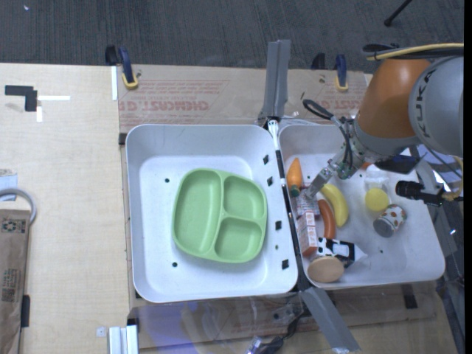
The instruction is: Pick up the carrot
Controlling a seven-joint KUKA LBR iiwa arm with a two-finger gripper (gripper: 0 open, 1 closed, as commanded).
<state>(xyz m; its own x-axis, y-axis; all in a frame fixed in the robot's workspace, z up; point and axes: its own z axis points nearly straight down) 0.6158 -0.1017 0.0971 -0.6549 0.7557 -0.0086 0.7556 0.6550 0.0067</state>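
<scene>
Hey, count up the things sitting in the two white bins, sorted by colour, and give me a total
Green: 1, the divided plate
Orange: 1, the carrot
Yellow: 2, the banana and the lemon
Red-brown: 1, the sausage
Tan: 1, the egg-shaped item
Mixed colours: 3, the snack packet, the spotted cup, the black-and-white item
Total: 9

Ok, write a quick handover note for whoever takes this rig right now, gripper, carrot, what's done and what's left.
Gripper: low in the right bin, near its left wall, above the banana; nothing visibly held.
Carrot: lying in the right bin's upper left corner, just left of the gripper, not yet picked.
Nearby: banana, sausage, lemon, egg, all in the right bin. Green divided plate sits in the left bin.
Done: arm has reached into the bin.
Left: close on the carrot and lift it.
</scene>
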